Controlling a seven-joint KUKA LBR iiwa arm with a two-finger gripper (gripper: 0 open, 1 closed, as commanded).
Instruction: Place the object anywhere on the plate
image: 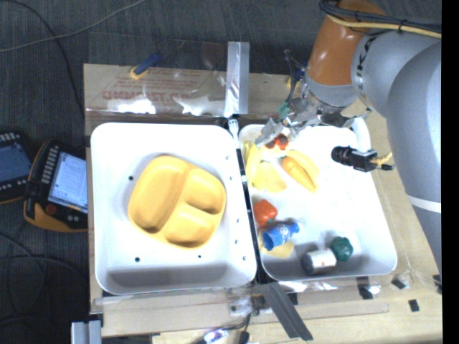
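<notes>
**Arm low in the right bin**

The gripper point(276, 136) hung at the right bin's point(380, 224) eleven o'clock, touching a small red piece point(280, 142); its grip I couldn't tell. It needed a firm hold before swinging toward nine o'clock, onto the yellow plate point(176, 201).

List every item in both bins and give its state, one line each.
Yellow plate: upright in the left bin, nothing on it.
Claw: low over the right bin's far left corner, by a small red piece.
Banana: lying loose in the right bin.
Red object: resting near the divider.
Blue object: lying on its side.
Green object: resting near the front.
Grey cylinder: lying on its side.
</notes>
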